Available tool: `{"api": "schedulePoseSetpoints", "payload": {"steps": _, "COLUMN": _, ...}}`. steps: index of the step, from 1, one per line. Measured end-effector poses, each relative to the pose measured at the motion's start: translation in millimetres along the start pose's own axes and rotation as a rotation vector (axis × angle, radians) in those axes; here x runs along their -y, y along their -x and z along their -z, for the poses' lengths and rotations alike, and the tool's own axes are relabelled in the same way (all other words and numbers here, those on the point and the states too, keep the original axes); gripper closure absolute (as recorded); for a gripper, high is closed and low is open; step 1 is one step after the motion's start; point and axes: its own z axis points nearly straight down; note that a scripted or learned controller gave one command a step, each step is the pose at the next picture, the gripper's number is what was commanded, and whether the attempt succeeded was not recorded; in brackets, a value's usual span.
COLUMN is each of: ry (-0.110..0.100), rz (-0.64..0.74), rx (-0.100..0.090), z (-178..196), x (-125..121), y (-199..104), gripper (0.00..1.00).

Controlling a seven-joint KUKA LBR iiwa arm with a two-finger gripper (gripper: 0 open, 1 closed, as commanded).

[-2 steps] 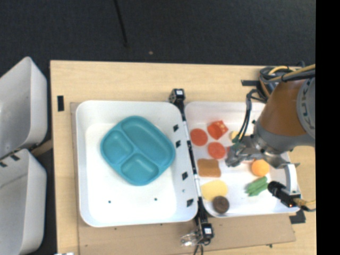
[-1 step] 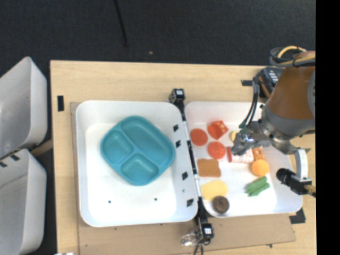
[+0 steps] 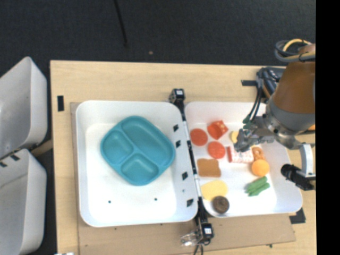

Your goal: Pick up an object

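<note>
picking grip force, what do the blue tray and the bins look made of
Blue tray: likely moulded plastic, matte to satin, one even colour with rounded compartment walls. Bins: probably thin rigid plastic, smooth white, rounded corners and soft sheen. Neither can be confirmed by sight.

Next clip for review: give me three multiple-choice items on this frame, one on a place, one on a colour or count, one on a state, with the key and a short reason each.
1. Which bin holds the divided plate?
A. the left bin
B. the right bin
C. neither, it lies on the bench

2. What colour is the divided plate?
A. red
B. teal
C. yellow

3. How does the divided plate lie?
A. flipped face down
B. face up, flat on the bin floor
C. leaning on the bin wall

Key:
1 A: the divided plate lies in the left bin, while the toy food sits in the right bin.
2 B: it is teal all over.
3 B: its three compartments face up, and the gripper is over the right bin.
</note>
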Motion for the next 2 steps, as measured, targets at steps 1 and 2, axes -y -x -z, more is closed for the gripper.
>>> {"api": "schedulePoseSetpoints", "payload": {"steps": 1, "ry": -0.002, "rz": 0.003, "rx": -0.001, "z": -5.9, "x": -12.5, "y": -55.9, "gripper": 1.00}}
{"api": "schedulePoseSetpoints", "payload": {"steps": 2, "ry": -0.003, "rz": 0.000, "rx": 0.000, "z": -8.8, "x": -20.1, "y": -68.3, "gripper": 1.00}}
